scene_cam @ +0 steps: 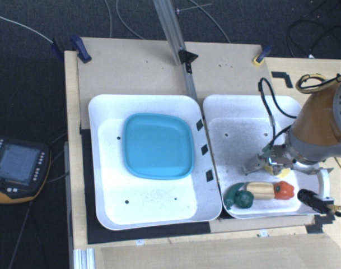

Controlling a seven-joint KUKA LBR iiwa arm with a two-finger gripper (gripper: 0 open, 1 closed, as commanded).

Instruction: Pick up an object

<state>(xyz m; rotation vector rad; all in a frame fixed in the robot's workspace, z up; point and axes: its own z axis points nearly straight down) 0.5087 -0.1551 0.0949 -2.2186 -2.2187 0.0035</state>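
In the right bin [237, 122], along its front wall, lies a row of small objects: a green rounded piece [238, 198], a tan wooden cylinder [260, 190] and a red piece [283, 190]. My gripper [264, 166] hangs low over the bin floor just behind this row, above the wooden cylinder. The grey arm with its orange band [320, 122] comes in from the right above it. I see nothing held in the gripper.
A blue square plate [158, 145] lies in the left bin [103, 150]. A metal post [173, 24] slants up from between the bins. A black cable [268, 102] loops over the right bin's back. A handheld pendant [16, 170] rests on the floor at left.
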